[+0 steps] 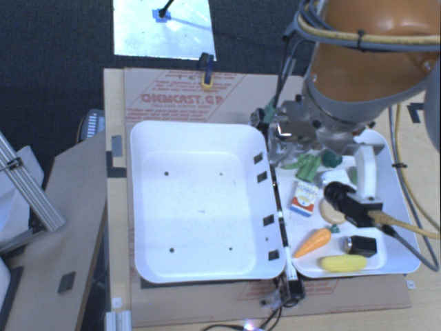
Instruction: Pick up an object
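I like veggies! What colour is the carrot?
Orange; the carrot shows in the camera view.

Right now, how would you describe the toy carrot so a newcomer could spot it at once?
Look at the right-hand bin, the one under the arm. Near its front edge, close to the divide between the two bins, lies the carrot, pointing toward the left bin. It is the only orange, tapered thing there; the corn cob just beside it is yellow and blunt.

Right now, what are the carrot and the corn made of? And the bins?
Carrot: likely plastic, smooth even orange with a slight shine, a toy.
Corn: likely plastic or rubber, uniform bright yellow.
Bins: thin moulded white plastic, matte, with rounded corners and raised rims.
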Motion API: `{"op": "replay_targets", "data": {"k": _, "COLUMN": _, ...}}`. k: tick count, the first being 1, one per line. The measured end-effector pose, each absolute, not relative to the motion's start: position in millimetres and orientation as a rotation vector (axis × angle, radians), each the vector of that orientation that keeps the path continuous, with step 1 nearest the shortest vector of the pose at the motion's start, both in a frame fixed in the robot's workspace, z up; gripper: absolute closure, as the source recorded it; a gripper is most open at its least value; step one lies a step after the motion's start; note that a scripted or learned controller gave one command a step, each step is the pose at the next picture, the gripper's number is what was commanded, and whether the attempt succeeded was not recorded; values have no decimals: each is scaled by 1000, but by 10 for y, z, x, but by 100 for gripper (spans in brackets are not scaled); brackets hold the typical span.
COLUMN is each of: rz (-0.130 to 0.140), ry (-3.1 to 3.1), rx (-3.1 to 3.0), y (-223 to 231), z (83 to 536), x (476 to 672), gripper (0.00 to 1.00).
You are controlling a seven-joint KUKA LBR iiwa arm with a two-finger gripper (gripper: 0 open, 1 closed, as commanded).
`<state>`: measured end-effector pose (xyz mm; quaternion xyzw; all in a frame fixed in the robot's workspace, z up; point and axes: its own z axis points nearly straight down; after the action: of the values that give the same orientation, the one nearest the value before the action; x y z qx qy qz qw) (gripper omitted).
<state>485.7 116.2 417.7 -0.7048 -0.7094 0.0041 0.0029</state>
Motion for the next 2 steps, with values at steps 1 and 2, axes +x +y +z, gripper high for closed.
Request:
{"op": "replay_targets", "data": {"k": 1, "rz": -21, "ry": -2232, "rx": -2220, "y": 1256, "z": 5280, "x": 4891, "gripper": 100}}
{"op": "replay_targets", "data": {"k": 2, "rz": 19, "ry": -2225, "rx": -2207, "y": 1888, "z": 3721, "x": 4986, "gripper": 100}}
